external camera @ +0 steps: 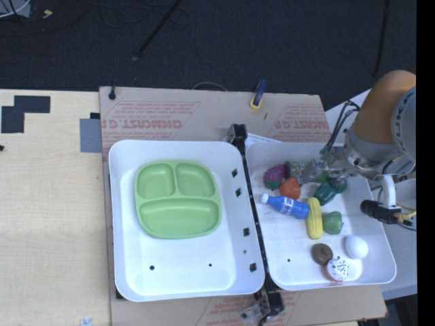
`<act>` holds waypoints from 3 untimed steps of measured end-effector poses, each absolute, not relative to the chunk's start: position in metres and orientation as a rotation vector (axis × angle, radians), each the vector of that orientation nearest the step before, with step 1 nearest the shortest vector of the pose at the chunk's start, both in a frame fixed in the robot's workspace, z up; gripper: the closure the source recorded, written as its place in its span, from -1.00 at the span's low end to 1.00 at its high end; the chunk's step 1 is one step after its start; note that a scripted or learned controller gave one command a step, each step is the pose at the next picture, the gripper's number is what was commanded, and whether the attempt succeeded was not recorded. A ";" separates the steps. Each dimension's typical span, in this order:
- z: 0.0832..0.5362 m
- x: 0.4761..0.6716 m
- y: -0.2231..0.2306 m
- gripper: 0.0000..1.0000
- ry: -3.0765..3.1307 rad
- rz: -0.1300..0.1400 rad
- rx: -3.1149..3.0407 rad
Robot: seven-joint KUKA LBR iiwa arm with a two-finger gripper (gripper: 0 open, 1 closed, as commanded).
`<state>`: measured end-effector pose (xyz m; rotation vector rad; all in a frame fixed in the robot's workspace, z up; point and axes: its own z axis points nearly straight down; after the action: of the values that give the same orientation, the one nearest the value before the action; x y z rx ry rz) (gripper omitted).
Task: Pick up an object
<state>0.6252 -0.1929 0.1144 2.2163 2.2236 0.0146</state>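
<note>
The right bin (380, 267) holds several small toy foods. Among them are a purple piece (274, 175), a red-orange piece (290, 187), a blue bottle (285, 206) lying flat, a yellow corn cob (313, 217), and a dark green piece (328, 191). A lighter green piece (332, 222) lies just right of the corn. My gripper (321, 172) reaches in from the right and hangs low over the far part of this bin. It is just above the dark green piece and right of the red-orange one. Nothing is seen held in it.
A white egg (356, 247), a brown disc (322, 253) and a white speckled ball (340, 269) lie at the right bin's near corner. The left bin (129, 263) carries a green divided plate (178, 199). A black divider (248, 216) separates the bins.
</note>
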 end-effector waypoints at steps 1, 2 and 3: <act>0.122 0.624 -0.195 1.00 2.223 0.008 2.217; 0.167 0.626 -0.190 1.00 2.220 0.002 2.220; 0.220 0.637 -0.193 1.00 2.220 0.003 2.219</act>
<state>0.6371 -0.1929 0.2200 2.2186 2.2198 0.0032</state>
